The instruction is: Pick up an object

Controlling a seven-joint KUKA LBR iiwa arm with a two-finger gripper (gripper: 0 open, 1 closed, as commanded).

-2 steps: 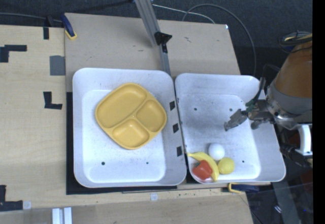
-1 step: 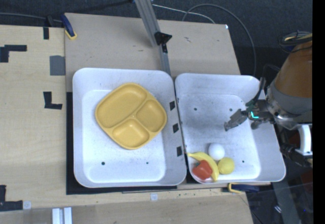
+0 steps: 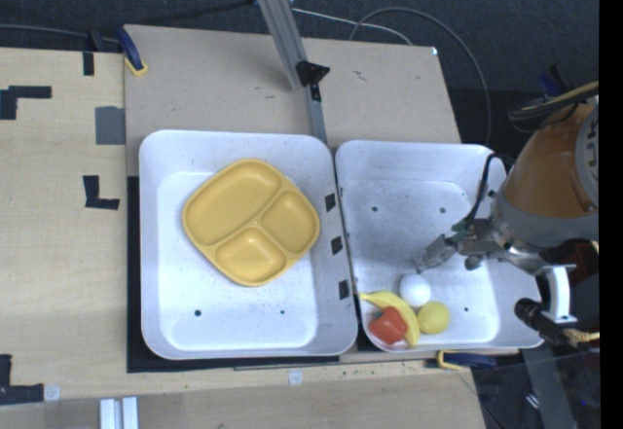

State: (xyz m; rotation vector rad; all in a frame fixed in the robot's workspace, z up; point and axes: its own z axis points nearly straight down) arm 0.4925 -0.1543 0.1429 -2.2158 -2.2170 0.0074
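Right bin (image 3: 409, 174) is wide open from 9 to 12 o'clock — only clutter is the banana (image 3: 394, 304), tomato (image 3: 388, 325), white ball (image 3: 416, 291) and lemon (image 3: 434, 317) bunched at 6.

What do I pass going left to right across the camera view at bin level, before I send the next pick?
Left bin → yellow divided plate → right bin → red fruit → white ball → yellow ball → claw → the arm's orange band.

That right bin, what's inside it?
The right bin holds a white ball, a banana, a red fruit and a yellow fruit. Anything underneath them is hidden.
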